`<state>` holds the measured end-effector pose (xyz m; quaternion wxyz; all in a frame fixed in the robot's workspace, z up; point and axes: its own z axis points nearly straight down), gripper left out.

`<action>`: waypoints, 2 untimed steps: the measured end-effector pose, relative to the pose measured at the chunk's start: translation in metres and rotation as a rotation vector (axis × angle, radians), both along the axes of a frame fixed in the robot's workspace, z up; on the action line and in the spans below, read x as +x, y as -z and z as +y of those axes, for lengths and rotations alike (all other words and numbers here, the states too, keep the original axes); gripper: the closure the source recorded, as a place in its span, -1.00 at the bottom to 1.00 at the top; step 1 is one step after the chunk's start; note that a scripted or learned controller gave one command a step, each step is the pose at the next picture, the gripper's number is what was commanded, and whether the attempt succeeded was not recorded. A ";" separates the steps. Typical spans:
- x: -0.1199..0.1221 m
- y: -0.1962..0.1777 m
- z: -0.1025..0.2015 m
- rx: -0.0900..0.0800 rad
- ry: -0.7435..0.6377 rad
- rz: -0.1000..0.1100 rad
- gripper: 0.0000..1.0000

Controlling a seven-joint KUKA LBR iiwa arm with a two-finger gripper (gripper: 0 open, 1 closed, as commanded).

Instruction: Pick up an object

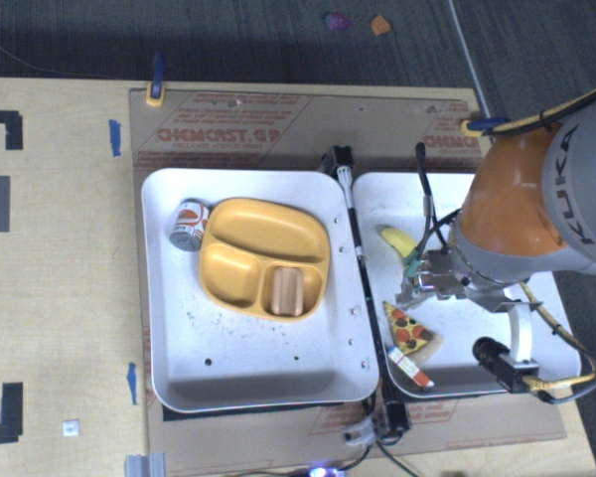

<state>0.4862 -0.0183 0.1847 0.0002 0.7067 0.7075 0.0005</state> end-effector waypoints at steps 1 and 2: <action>0.000 0.000 0.000 0.000 0.001 0.000 -1.00; -0.007 0.000 -0.068 -0.001 0.002 0.000 -1.00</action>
